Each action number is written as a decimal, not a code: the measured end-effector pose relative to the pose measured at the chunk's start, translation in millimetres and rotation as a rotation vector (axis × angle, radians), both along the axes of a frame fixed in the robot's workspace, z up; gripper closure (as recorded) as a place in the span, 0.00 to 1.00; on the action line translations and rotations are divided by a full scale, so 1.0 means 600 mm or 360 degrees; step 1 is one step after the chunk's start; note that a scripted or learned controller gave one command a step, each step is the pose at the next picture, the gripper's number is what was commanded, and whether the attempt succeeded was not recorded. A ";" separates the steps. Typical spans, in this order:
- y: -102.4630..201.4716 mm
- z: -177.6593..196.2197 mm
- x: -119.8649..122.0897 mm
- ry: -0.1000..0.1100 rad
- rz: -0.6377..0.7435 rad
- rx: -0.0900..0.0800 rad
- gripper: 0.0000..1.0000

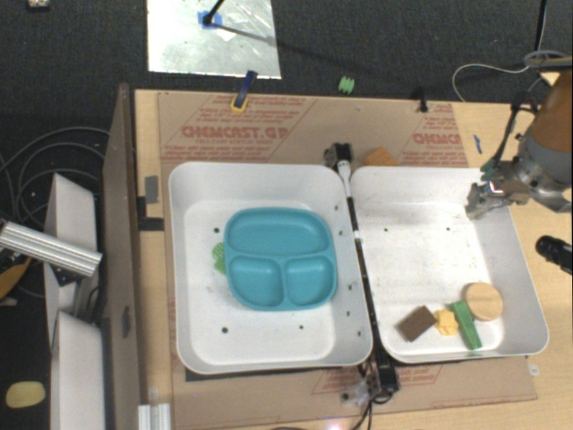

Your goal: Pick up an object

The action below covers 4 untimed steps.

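The camera view looks down on two white bins that stand side by side on a brown bench (pixel 295 119). In the right bin (pixel 421 240), near its front right corner, lie four small things close together: a round tan disc (pixel 483 301), a green stick (pixel 466 324) that touches the disc from the front, a yellow piece (pixel 446 322) just beside the stick on its left, and a brown block (pixel 416 322) next to the yellow piece. None of them is lifted; all rest on the floor of the bin.

The gripper (pixel 483 198) is over the back right edge of the same bin, well apart from this group of things. It looks small and blurred here, so I cannot tell how its jaws stand, and I see nothing between them. Above it is the grey arm (pixel 548 155) with the orange band, which comes in from the right side.

The left bin (pixel 192 267) holds a blue plate (pixel 279 258) with three compartments (one wide at the back, two smaller at the front). A small green thing (pixel 218 256) shows at the left edge of the plate, partly hidden under it.

Behind the bench, on the dark floor, lies a shiny sheet (pixel 215 25).
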<state>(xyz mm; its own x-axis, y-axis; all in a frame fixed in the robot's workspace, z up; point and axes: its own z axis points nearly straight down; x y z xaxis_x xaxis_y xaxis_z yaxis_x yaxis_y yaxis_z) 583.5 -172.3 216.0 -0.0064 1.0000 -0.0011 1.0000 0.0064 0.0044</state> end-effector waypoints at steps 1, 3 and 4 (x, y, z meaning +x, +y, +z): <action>0.021 -0.019 0.057 0.0000 0.0001 0.0000 1.00; -0.021 0.034 0.086 -0.0010 -0.0012 -0.0007 1.00; -0.006 -0.068 0.143 0.0005 -0.0001 0.0001 1.00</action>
<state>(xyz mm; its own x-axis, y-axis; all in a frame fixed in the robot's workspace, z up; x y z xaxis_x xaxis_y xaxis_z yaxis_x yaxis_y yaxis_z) 669.5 -175.9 175.3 -0.0058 1.0000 -0.0005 1.0000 0.0058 0.0013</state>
